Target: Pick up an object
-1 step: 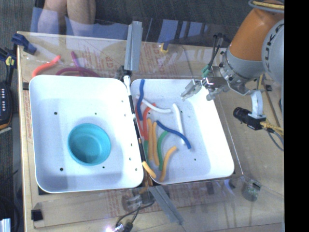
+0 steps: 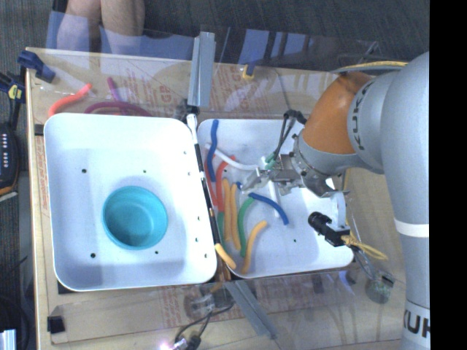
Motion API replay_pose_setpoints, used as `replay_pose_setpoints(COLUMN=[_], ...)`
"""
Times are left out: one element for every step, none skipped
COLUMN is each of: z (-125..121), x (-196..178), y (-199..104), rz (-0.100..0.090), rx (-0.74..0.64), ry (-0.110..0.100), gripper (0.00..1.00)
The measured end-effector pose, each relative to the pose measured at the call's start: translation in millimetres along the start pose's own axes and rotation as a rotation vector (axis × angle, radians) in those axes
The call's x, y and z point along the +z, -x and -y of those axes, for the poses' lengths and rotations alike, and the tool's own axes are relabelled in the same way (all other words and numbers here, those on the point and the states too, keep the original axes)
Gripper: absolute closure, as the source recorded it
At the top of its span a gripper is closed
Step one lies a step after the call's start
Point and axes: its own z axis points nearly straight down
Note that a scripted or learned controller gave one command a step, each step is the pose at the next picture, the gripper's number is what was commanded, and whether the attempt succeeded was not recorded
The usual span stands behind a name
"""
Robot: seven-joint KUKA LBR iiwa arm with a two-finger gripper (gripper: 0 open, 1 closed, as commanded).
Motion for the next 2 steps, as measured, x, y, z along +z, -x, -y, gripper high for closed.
replay_pose_setpoints(z=[70,68], x=[44,32], y=[-2,-5], rz=[-0.003,-0.006], rx=[-0.119,-0.129], ry=[0.004,0.005], gripper=[0.00,1.00])
